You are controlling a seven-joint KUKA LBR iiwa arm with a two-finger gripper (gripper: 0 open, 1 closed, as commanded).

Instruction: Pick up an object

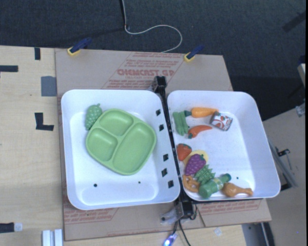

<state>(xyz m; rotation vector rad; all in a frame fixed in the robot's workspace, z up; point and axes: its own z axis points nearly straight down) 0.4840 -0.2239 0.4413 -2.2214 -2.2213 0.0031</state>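
Note:
The right bin holds several toy foods. An orange carrot and a small red-and-white can lie near its far edge. Green beans and an orange-red pepper sit beside them. Lower down are a red tomato piece, purple grapes, a green leafy vegetable, a green cucumber-like piece and an orange-brown drumstick. The left bin holds a green divided plate with a green bunch of grapes touching its far left corner.
Both bins rest on a cardboard sheet held by blue-and-yellow clamps. A white cable loops over the dark floor behind. A black divider with clips joins the bins.

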